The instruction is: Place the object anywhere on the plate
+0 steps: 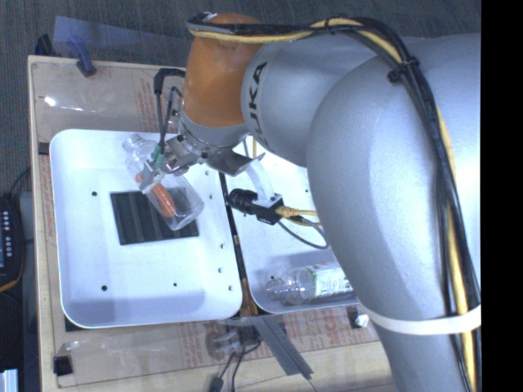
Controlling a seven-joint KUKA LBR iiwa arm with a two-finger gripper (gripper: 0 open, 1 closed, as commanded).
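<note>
In the left bin (90,284) a dark, ribbed, rectangular plate (143,219) lies flat near the middle. My gripper (163,188) reaches down from the orange-banded wrist (216,72) over the plate's upper right corner. Its clear plastic fingers (186,207) enclose a small orange object (163,202), which sits just at the plate's top right edge. I cannot tell whether the object touches the plate or hangs slightly above it.
A clear plastic bottle (315,284) lies on its side in the right bin (261,300), partly under the arm. The grey arm covers most of the right bin. A black connector with a cable (260,207) hangs near the divide between the bins.
</note>
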